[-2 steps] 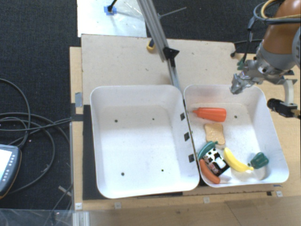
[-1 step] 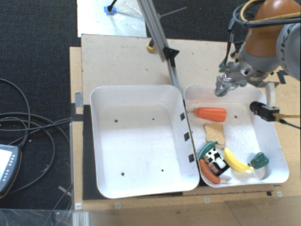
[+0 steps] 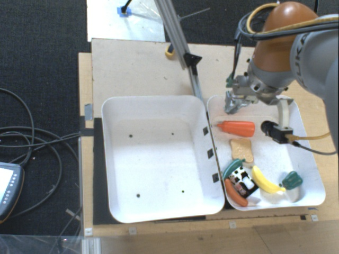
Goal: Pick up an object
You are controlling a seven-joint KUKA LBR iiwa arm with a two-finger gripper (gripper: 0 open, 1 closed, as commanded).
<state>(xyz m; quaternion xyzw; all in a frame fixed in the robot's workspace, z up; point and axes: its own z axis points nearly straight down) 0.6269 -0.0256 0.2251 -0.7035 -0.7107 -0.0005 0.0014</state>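
The right bin holds an orange carrot, a tan toast slice, a yellow banana, a green-topped white piece, a red sausage and a black-and-white item beside a teal piece. My gripper hangs over the bin's far left corner, just above and behind the carrot. Nothing shows between its fingers.
The left bin lies beside the right one, with a black-marked divider rim between them. A grey pole slants across the board behind the bins. Cables and a tablet lie on the floor at left.
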